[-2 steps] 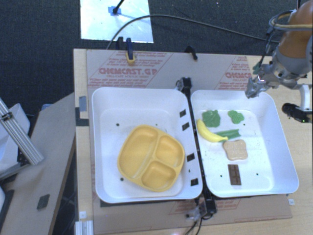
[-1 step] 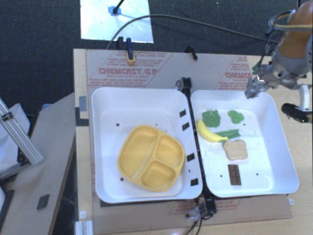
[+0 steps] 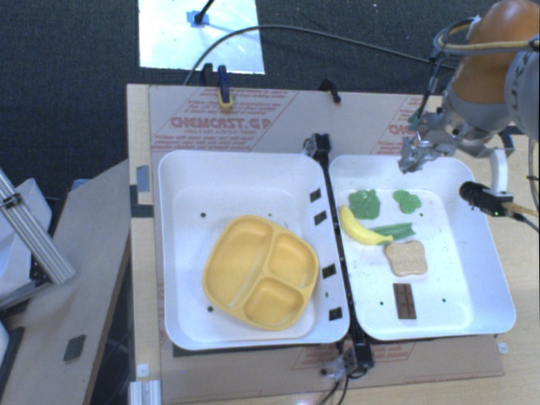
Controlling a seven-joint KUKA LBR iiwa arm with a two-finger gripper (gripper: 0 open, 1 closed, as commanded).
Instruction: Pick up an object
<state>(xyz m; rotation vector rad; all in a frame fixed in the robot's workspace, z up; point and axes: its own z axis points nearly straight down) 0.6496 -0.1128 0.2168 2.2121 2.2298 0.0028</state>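
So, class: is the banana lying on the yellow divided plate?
No. The banana lies in the right bin, while the yellow divided plate sits in the left bin.

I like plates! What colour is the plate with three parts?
The plate is yellow, seen in the camera view, lying in the left bin.

Arm: grey, with its orange band at the frame's upper right corner, reaching in from the right edge.
Wrist: angled down and to the left.
Hand (image 3: 411,160): upper right of the frame, pointing downward.
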